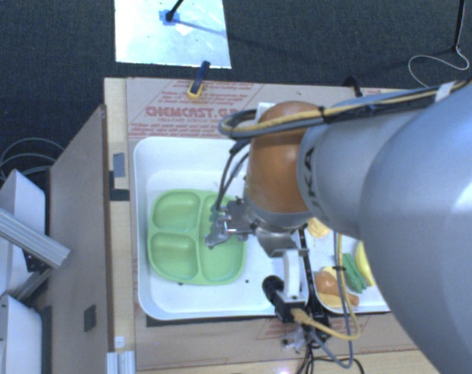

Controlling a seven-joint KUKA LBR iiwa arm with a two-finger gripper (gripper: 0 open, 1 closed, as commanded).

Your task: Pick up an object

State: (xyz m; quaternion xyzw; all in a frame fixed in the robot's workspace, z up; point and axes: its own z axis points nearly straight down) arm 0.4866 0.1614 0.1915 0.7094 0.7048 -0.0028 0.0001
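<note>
A light green divided tray [181,236] lies in the left white bin [162,166]. My gripper [218,228] hangs over the tray's right-hand compartment, its dark metal fingers pointing down at the tray's right edge. The grey arm with its orange band [279,162] covers most of the right side. In the right bin, partly hidden by the arm, lie a yellow object [364,265], a green object [351,273] and an orange-and-white object [331,283].
Cables and a black fitting [279,294] hang from the wrist over the divider between the bins. The bins sit on brown cardboard [189,107] on the bench. A yellow-and-blue clamp [198,82] sits at the cardboard's far edge.
</note>
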